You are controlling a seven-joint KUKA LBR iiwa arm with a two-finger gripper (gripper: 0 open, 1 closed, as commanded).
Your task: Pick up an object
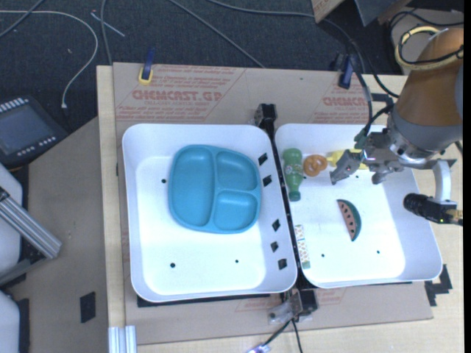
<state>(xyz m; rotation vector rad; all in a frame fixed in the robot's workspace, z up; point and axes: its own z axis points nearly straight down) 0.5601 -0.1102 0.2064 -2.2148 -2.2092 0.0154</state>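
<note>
In the right bin [383, 259] lie a watermelon slice [349, 218], an orange ring-shaped toy [315, 165], a green bottle-shaped toy [293, 172] and a yellow piece [335, 157] partly hidden by the gripper. My gripper [363, 172] hangs over the upper part of this bin, just right of the yellow piece and above the watermelon slice. Its two fingers stand open with only bare bin floor between them.
The left bin [147, 256] holds a blue divided plate [215, 188]. A label strip [301, 244] lies at the right bin's left wall. The divider between the bins carries black clips [275, 226]. Cardboard edges the bench at the back.
</note>
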